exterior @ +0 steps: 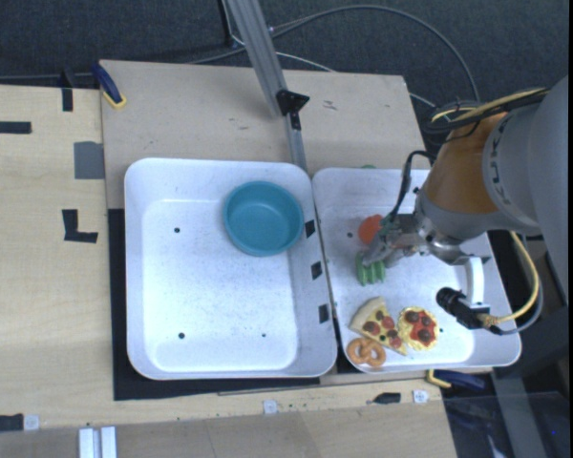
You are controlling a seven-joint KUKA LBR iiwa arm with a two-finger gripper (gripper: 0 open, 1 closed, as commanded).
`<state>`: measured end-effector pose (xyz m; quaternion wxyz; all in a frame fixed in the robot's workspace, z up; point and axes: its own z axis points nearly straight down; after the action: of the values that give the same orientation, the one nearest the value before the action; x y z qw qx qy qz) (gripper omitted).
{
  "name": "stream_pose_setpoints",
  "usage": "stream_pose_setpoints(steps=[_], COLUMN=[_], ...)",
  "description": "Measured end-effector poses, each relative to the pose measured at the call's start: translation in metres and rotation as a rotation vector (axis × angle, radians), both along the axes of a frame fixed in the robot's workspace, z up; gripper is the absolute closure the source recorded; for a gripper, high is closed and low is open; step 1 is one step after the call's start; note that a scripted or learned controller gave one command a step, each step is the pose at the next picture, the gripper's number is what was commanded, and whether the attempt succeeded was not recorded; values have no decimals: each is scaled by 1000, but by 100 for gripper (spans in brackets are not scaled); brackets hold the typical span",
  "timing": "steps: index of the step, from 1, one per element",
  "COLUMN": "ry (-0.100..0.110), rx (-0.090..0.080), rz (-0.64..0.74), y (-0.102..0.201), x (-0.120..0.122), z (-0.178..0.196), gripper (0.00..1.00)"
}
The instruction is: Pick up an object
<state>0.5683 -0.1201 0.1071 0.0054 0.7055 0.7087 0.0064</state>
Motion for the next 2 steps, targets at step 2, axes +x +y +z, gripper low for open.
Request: stream_pose_setpoints(steps=[2], ry=[13], rx=[-2], rz=[-4], y=[0], x=[2], z=[104], gripper=[100])
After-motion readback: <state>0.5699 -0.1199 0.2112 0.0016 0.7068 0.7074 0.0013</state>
